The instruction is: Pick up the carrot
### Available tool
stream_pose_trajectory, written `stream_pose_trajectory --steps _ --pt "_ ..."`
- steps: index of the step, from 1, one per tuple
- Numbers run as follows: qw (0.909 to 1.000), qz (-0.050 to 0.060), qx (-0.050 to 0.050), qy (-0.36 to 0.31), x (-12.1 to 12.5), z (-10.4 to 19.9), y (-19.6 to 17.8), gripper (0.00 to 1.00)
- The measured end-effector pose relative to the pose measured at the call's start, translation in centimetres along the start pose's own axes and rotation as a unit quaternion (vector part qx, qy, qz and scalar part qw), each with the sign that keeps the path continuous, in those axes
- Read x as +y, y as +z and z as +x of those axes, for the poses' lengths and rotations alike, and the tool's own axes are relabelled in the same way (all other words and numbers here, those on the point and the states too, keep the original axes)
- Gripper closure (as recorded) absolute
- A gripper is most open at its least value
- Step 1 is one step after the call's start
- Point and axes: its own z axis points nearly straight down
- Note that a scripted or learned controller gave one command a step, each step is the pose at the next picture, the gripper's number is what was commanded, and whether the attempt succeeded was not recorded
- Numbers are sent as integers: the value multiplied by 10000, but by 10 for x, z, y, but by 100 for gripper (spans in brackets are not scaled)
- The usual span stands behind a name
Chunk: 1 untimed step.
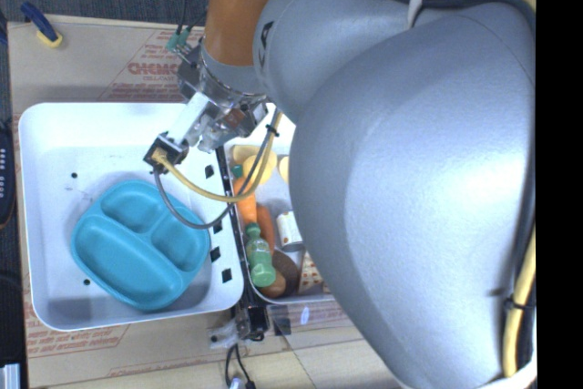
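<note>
Claw (221, 123): we log it at the end of the grey arm (401, 150), hanging over the far part of the wall shared by the two bins. Seen from above and partly masked by its own wrist, it does not let us tell whether it is open or closed, and we see nothing held in it. Carrot (247, 209): an orange length lying in the right bin (273, 294) against its left wall, just below the claw in the view and apart from it. Beside it we note a green bottle (260, 261) and a brown item (284, 274); the arm covers the remainder of that bin. Left bin (36, 196): one blue divided plate (137, 243), resting toward the near side.
</note>
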Motion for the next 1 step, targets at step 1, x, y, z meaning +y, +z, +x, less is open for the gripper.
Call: stream_pose_trajectory --steps 1 --pt "10000 -17 -1 -9 56 -11 -4 100"
